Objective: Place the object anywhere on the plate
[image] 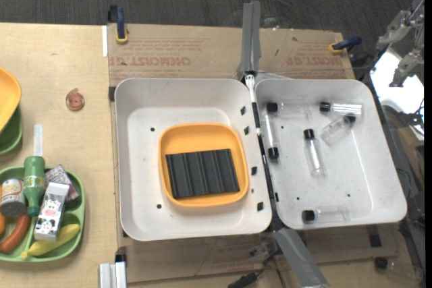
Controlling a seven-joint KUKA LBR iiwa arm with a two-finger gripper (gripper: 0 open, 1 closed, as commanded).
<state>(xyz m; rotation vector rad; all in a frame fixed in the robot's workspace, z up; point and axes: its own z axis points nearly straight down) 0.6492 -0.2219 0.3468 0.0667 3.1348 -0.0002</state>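
There are two white bins side by side, the left bin [131, 165] and the right bin [378, 165]. They sit on one brown cardboard sheet [175, 54].

In the left bin is one orange plate [202, 135], square with round corners. On the plate lies one dark grey block [202, 173] - the thing for the task. It is flat and nearly black, with thin lines that cut it into about four strips. It lies in the middle of the plate, inside the rim. Its long side runs left to right, tipped a little, with the right end a bit farther back. The strips run the short way, from near to far.

In the right bin are small clear tubes [313, 157] with black caps - six caps can be counted. They lie apart and point different ways.

At the far left stands one green tray [67, 239] with toy food on it.

As for the gripper, you cannot tell if it is clenched or let go.
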